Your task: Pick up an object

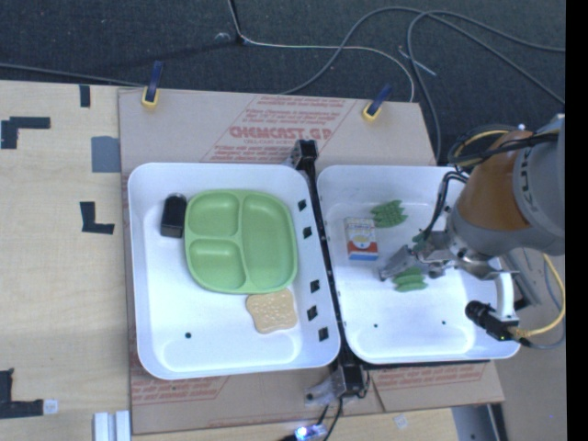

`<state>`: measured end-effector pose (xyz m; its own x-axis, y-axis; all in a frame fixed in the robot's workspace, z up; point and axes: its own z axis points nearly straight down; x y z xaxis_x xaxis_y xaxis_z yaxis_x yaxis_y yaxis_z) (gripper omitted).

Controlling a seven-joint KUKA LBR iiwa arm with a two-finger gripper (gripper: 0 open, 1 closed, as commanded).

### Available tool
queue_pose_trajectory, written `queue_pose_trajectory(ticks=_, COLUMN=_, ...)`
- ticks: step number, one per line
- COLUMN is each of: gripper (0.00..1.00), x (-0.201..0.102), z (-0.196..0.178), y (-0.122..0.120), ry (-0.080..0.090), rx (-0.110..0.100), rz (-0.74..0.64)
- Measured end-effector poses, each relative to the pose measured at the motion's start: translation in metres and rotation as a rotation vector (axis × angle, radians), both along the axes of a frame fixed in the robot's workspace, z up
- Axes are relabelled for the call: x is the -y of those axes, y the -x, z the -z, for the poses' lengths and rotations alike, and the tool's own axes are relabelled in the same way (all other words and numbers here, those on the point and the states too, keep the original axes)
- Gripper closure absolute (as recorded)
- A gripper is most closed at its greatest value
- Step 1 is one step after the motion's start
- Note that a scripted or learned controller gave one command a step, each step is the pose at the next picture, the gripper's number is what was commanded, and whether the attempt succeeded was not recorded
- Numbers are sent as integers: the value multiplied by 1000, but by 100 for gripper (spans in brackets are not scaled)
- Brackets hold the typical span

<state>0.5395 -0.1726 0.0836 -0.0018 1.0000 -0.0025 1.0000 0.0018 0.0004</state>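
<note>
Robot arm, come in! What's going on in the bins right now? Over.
Gripper low in right bin, over a green piece. Nothing seen held. Small box and green bundle close by. Over.

Even, bright overhead light; white bins point(147, 274) slightly washed out, shadows soft, whole frame mildly blurred, low resolution.

My desk point(55, 246) is pale wood marked with dark tape pieces. A cardboard sheet point(276, 127) lies on it, held by two clamps point(152, 95) at the far edge, and two white bins point(147, 338) sit side by side on that sheet.
</note>
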Motion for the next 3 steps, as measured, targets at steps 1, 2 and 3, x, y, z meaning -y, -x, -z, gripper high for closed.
queue_pose_trajectory(ticks=1, gripper=100, x=0, z=-13, y=-1, ry=0, rx=1, rz=0)
queue_pose_trajectory(ticks=2, gripper=100, x=-8, z=-72, y=-1, ry=-2, rx=4, rz=0)
queue_pose_trajectory(ticks=3, gripper=100, x=-11, z=-115, y=0, ry=-2, rx=3, rz=0)
